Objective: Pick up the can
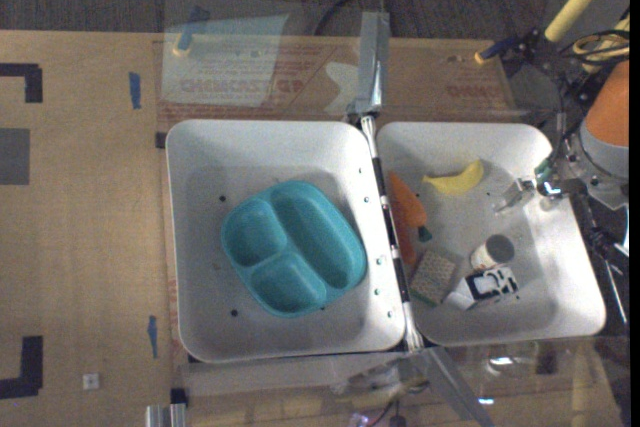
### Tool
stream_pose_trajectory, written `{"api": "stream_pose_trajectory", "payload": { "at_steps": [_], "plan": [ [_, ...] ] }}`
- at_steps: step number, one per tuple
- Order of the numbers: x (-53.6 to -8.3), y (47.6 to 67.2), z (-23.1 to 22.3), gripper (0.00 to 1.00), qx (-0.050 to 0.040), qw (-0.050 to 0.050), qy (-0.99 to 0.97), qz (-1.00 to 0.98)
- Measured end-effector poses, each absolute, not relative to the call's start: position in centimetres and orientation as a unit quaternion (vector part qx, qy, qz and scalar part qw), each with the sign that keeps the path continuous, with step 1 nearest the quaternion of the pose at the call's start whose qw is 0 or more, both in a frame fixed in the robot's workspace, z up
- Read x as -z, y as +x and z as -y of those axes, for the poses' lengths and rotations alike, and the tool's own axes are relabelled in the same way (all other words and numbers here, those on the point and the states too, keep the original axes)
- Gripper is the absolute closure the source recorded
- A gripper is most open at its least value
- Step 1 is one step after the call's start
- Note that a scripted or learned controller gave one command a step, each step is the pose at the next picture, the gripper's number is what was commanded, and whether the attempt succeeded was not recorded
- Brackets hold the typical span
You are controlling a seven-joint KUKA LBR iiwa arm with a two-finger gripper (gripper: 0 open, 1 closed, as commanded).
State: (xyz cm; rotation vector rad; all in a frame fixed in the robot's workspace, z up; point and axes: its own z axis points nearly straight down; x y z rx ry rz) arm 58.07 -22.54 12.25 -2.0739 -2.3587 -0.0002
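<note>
Two shallow white bins sit side by side on a wooden bench. Low in the right bin [560, 315] stands the can [492, 252], upright with its grey round top facing the camera, so its long axis points up. Touching the can below is a black-and-white packet [492, 284]; left of the can lie a grey sponge [433, 276] and a carrot [406, 208], above it a banana [455, 179]. Up and right of the can hovers the gripper [528, 191], at the bin's right edge; whether it is spread or closed cannot be told. A teal divided plate [293, 246] fills the left bin [190, 245].
</note>
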Motion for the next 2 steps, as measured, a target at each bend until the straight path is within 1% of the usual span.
{"api": "stream_pose_trajectory", "payload": {
  "at_steps": [1,2],
  "plan": [
    [-9.33,55.55,21.69,0.00,0.0039,0.002,-0.688,0.726],
    [-10.22,55.44,22.22,1.00,0.0028,-0.001,-0.691,0.723]
  ]
}}
